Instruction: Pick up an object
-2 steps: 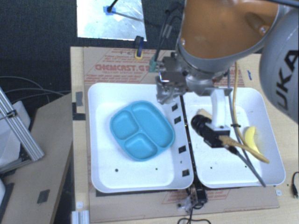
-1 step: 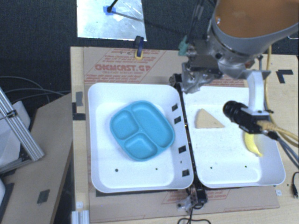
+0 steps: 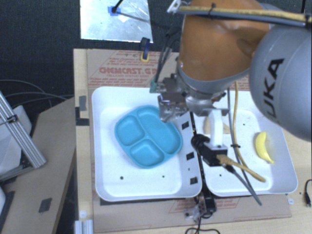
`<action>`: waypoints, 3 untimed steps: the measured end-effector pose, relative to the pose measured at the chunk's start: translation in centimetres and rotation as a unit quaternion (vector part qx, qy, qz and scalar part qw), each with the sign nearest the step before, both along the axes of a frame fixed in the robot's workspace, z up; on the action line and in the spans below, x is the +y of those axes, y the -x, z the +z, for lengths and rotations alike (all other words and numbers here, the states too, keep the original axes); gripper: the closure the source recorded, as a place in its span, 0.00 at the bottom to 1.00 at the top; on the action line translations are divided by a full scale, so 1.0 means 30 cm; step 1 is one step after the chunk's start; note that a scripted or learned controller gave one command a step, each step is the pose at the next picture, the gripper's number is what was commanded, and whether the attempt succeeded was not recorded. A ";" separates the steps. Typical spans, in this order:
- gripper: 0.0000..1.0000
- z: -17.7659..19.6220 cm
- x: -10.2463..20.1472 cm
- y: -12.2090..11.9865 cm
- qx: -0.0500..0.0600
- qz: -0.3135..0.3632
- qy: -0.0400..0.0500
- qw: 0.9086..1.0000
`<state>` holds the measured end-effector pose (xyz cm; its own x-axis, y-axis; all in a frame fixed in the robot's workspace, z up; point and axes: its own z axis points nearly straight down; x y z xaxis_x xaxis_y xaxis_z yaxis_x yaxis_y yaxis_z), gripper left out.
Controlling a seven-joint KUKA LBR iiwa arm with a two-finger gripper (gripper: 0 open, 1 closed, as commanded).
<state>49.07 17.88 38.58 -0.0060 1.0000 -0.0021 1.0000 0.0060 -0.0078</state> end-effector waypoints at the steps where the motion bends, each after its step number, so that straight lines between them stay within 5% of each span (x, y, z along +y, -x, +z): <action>1: 1.00 0.243 -0.130 0.012 -0.009 -0.004 -0.002 1.000; 2: 1.00 0.282 -0.174 0.013 -0.006 -0.003 -0.002 1.000; 3: 1.00 0.176 0.096 0.017 -0.003 0.003 -0.002 1.000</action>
